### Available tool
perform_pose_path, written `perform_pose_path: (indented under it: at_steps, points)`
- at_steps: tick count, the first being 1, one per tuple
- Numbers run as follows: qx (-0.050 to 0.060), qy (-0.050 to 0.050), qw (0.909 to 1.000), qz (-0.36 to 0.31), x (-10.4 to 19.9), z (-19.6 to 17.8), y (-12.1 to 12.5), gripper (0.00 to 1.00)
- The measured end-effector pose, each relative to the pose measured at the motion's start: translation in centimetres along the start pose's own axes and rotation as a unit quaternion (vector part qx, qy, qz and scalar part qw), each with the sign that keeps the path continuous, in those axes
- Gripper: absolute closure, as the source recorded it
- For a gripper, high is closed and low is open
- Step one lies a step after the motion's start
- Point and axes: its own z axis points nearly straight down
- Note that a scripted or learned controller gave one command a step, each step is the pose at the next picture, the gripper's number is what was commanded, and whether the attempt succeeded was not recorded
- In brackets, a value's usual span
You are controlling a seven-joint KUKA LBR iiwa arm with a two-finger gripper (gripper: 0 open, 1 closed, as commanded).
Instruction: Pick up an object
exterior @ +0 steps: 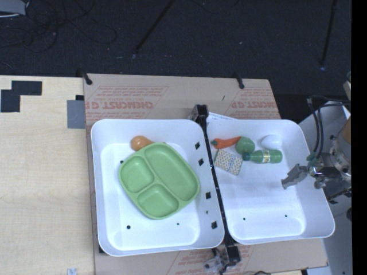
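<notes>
The left bin [109, 211], farthest from the gripper, holds a green divided plate [159, 180] with three compartments, lying flat and turned at an angle. An orange ball-like object [140, 142] sits at the plate's far corner, touching or just beside its rim; which one cannot be judged.

A black divider [211, 179] runs between the two bins.

The right bin [269, 222] holds a cluster of small items in its far half, well apart from the gripper and on the side of the bin away from it. Nearest the divider is an orange carrot-shaped piece [226, 142], lying flat. Just below it lies a small patterned square packet [228, 162]. Next comes a round green object [245, 145], touching or just beside the carrot's tip. A green bottle [265, 156] lies on its side beside that, and a white rounded object [271, 140] rests just beyond the bottle, closest of the cluster to the gripper.

The gripper [298, 175] sits at the right bin's right wall, low over the rim, with one grey finger [292, 177] pointing into the bin. Nothing is seen between its fingers. Whether they are spread or closed cannot be told from this angle.
</notes>
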Motion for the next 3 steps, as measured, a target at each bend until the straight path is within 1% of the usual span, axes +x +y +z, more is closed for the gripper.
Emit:
perform_pose_path:
  at_steps: [1, 2, 3]
  points:
    - [-0.006, -0.001, 1.0, -0.001, 0.0, -0.6, 0.2, 0.0]
    - [-0.003, 0.0, 1.0, -0.002, 0.5, 5.7, 0.2, 0.0]
    - [-0.004, 0.0, 1.0, -0.002, 0.3, 10.2, 0.4, 0.0]
